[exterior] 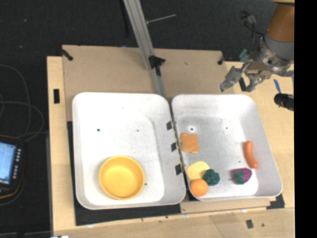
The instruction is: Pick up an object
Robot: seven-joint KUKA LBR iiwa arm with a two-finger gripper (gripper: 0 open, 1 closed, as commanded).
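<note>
Bins sit side by side on the tabletop (208, 68), and we see the end effector (240, 83) hanging above the tabletop just past the far edge of the right bin (223, 108), near that bin's upper right corner. Its two fingers (229, 81) are spread apart with nothing between them, so we read it as open and carrying nothing. The grey arm with its orange band (281, 24) comes in from the upper right.

In the right bin we count six small things, all well apart from the end effector. A tan block (189, 143) lies near the dividing wall, about halfway down. Below it, a yellow piece (196, 169) touches an orange ball (199, 187) in the near left corner, and a dark green piece (212, 177) lies just beside both. A purple piece with a green top (241, 175) rests nearer the right side, and a carrot-like orange stick (250, 154) lies along the right wall above it.

The left bin (119, 113) holds a yellow bowl (122, 177), upright, in its near half. A metal pole (141, 29) slants over the tabletop behind the bins.
</note>
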